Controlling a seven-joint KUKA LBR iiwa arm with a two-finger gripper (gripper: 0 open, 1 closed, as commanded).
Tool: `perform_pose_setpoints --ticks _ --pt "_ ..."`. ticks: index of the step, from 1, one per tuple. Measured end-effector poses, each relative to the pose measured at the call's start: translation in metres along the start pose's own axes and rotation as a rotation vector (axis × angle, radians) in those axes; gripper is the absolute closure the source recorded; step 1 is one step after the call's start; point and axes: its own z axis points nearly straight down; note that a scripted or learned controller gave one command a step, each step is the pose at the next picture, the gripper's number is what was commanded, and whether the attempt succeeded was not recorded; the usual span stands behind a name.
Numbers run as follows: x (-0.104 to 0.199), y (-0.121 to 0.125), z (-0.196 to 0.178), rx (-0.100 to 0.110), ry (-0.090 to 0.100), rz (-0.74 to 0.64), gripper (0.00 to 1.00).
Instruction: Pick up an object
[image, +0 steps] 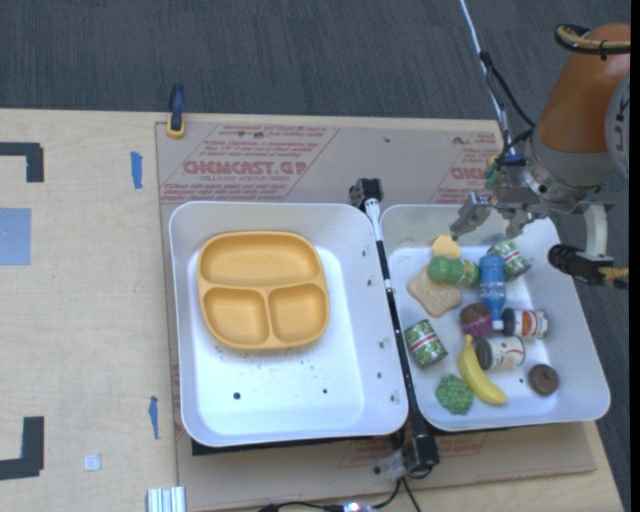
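Observation:
My gripper (495, 222) hovers over the far end of the right bin (578, 400), its fingers open with nothing between them. Just below it lie a green-labelled can (513, 259), a blue bottle (491, 283) and a yellow-and-green toy fruit (447, 264). Nearer the front are a cracker (434, 294), a second green can (425, 342), a purple piece (475, 320), two small cans (526, 323) (507, 352), a banana (481, 373), a broccoli (455, 394) and a brown disc (543, 379).
The left bin (200, 400) holds a yellow divided plate (263, 290). A black divider clip (367, 190) sits between the bins at the far side. A cable runs up from the wrist at the top right.

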Motion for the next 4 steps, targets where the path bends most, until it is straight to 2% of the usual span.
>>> perform_pose_setpoints --ticks 1,2,3,4 --pt "0.025 0.010 0.117 -0.003 -0.001 0.000 0.00" --pt "0.025 0.011 0.107 -0.006 -0.001 0.000 1.00" --pt "0.025 -0.025 0.118 -0.009 -0.001 0.000 1.00" --pt "0.025 -0.024 0.118 -0.010 -0.001 0.001 0.00"
